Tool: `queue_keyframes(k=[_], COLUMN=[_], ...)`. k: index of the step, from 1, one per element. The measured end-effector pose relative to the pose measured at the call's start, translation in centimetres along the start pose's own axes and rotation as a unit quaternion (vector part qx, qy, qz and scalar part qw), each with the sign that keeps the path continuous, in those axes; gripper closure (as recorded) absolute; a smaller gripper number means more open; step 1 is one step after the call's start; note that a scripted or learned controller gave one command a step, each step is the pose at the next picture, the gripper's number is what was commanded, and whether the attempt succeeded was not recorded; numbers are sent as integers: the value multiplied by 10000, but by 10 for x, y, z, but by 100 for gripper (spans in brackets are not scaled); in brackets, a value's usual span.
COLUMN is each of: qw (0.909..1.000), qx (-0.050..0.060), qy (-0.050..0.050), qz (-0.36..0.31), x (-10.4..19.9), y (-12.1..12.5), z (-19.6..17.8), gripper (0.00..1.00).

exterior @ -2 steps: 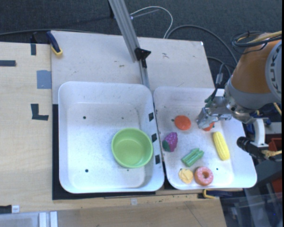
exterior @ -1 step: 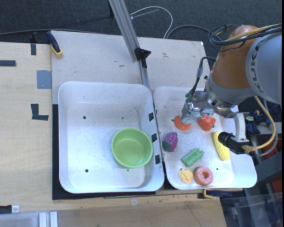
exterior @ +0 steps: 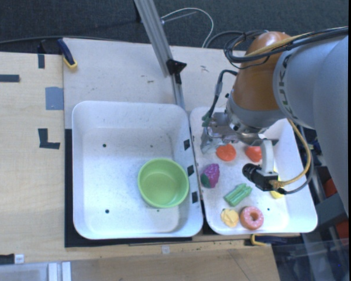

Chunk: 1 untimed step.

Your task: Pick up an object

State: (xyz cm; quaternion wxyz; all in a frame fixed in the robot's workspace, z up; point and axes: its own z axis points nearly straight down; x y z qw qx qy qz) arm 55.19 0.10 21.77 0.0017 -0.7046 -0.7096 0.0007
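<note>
Tool above right bin — beside orange piece

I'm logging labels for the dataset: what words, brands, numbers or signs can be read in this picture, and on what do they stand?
None can be read.
The round green plastic bowl, the pink-frosted toy doughnut and the shallow white bins bear no print.
The grey tape patches on the wooden bench are blank.

Green bowl, purple grapes, pink doughnut, white bins.
</note>
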Motion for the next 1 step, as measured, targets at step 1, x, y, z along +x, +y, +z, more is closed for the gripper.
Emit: queue_keyframes(k=[1], qw=[10000], qx=[-9], qy=[1], qz=[-3], x=[53], y=[3], z=[-12], gripper=[100])
